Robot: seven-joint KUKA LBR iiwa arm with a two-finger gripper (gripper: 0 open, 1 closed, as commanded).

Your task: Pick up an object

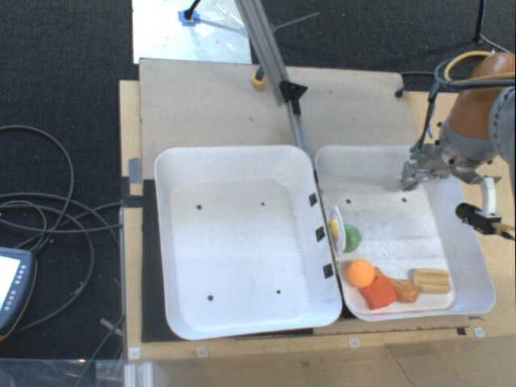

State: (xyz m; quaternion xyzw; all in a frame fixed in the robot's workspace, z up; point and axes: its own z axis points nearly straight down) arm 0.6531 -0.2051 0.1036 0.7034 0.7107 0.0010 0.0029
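The right bin (387,208) holds several small objects along its near side. A green ball (352,237) lies against the left wall beside a small yellow piece (334,227). Nearer the front sit an orange ball (360,273), a red block (378,294), an orange-brown piece (406,290) and a tan ridged piece (431,280). My gripper (411,176) hangs over the far right part of this bin, well away from all of them, and I see nothing in it.
The left bin (234,164) stands alongside, sharing a middle wall with black clips (321,232). A slanted grey pole (270,47) crosses the back of the bench. Cables (48,208) and a pendant (14,285) lie off the bench at left.
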